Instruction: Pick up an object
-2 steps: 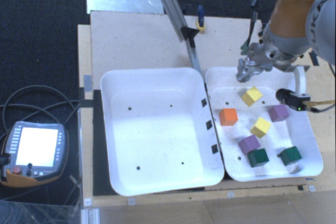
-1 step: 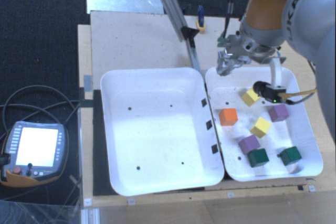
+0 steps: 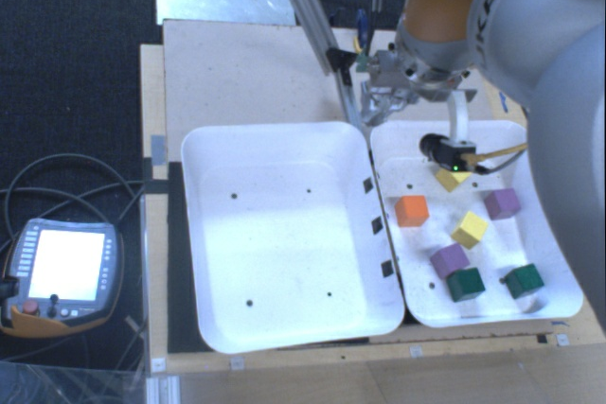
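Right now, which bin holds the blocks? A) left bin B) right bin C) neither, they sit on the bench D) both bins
B: the orange block, the yellow blocks, the purple blocks and the green blocks all lie in the right bin.

A robotics lab: a grey industrial arm [image 3: 540, 43] over white bins [image 3: 284, 336], teach pendant [image 3: 59, 274] on dark carpet.
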### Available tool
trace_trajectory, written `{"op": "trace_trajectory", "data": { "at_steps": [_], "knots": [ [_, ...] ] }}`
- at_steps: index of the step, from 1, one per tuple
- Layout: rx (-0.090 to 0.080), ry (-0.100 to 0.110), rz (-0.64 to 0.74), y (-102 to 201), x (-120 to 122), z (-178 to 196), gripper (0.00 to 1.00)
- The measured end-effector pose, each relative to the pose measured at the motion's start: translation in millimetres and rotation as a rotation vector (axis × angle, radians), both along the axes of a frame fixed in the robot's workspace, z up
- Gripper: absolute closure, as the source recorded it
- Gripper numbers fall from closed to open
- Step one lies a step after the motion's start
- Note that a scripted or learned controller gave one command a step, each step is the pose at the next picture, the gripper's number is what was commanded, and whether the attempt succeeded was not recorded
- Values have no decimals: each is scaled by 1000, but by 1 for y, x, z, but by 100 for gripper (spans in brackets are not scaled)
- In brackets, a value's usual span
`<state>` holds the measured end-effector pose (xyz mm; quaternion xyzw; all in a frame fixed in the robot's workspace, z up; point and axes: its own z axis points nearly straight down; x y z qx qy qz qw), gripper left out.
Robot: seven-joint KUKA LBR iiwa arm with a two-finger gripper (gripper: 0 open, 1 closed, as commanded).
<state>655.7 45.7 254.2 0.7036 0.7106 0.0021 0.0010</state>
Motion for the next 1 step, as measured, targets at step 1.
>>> {"op": "trace_trajectory", "data": {
  "at_steps": [1],
  "knots": [
    [1, 0, 0, 46, 6, 1, 100]
  ]
}}
